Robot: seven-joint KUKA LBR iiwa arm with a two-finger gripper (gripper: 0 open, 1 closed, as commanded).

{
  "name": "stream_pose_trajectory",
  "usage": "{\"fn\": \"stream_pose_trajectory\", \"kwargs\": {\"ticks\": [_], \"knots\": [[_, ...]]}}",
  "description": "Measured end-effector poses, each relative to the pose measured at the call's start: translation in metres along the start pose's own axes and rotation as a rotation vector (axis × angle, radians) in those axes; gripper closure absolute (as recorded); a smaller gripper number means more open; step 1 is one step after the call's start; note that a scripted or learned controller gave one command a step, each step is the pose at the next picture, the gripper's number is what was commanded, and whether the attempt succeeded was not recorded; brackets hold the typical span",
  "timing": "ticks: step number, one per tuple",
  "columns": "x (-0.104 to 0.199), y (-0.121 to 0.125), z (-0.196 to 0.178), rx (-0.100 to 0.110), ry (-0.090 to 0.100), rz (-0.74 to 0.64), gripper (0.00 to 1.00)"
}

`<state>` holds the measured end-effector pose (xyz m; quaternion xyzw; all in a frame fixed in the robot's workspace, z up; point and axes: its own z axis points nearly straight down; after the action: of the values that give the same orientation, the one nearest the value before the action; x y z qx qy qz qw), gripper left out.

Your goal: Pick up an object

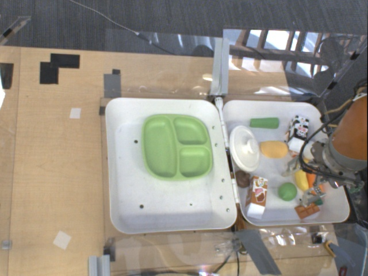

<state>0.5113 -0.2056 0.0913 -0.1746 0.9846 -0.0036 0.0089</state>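
The right bin (339,214) holds several small objects. A green block (264,122) lies at the back, and a white bowl (244,148) leans by the left wall. An orange oval piece (274,149) sits mid-bin, with a black-and-white toy (298,128) behind it. Nearer the front are a green ball (287,191), a brown-and-white carton (259,195), a yellow piece (302,181) and a small brown-orange item (307,210). My gripper (311,184) hangs low over the bin's right side, right beside the yellow piece. Cables and the wrist hide its tips.
The left bin (123,211) carries a green divided plate (175,146). A metal divider (227,154) runs between the bins. The arm's orange band (352,134) overhangs the right bin's right wall. A small dark brown item (242,180) sits beside the carton.
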Motion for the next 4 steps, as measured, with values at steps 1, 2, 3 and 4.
{"fn": "stream_pose_trajectory", "kwargs": {"ticks": [1, 2, 3, 4], "knots": [[-0.008, -0.001, -0.015, 0.009, -0.018, -0.007, 1.00], [-0.007, 0.000, -0.014, 0.008, -0.017, -0.008, 0.00], [0.004, 0.002, -0.001, 0.001, -0.001, -0.077, 0.00], [-0.003, 0.002, -0.015, 0.010, -0.018, -0.085, 1.00]]}}
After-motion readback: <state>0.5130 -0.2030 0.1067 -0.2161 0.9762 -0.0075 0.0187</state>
